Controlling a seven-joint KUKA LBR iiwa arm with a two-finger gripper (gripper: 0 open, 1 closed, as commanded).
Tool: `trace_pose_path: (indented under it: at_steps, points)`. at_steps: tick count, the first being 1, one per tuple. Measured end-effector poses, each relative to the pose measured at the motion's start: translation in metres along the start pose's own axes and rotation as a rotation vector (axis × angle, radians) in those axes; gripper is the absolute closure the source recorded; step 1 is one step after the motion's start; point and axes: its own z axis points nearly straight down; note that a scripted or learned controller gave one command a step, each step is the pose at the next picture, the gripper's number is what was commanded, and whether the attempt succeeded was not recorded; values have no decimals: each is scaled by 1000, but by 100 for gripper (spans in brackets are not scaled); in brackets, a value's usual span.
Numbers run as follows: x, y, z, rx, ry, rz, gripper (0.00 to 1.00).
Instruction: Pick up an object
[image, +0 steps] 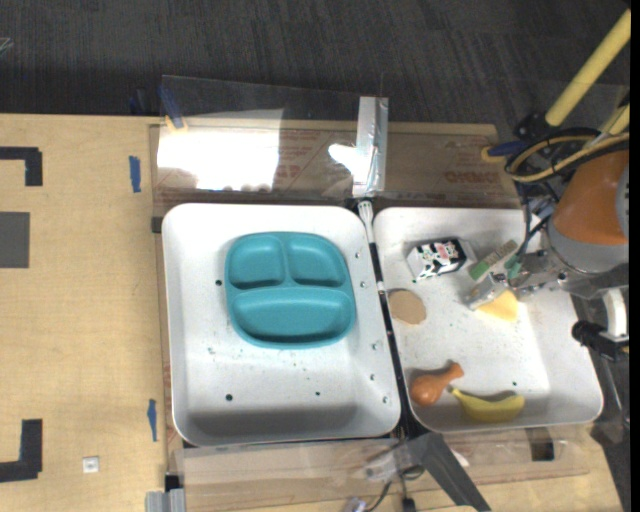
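Bins side by side; teal tray (290, 288) fills left bin (190, 380), arm over right bin (560, 395).
Gripper (487, 283), finger opening unreadable, hovers mid-bin; yellow wedge (501, 307) lies just beside it toward near edge; card (437, 257) toward far-left corner.

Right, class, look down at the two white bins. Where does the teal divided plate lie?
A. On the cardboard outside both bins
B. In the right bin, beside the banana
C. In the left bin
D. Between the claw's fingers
C: the teal divided plate lies flat in the left bin, while the banana sits in the right bin.
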Motion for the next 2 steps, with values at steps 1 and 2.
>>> trace_pose_path:
  at_steps: [1,2]
  points:
    - [51,-32,-1,-2,1,-138,0]
    - [50,-32,-1,-3,1,-138,0]
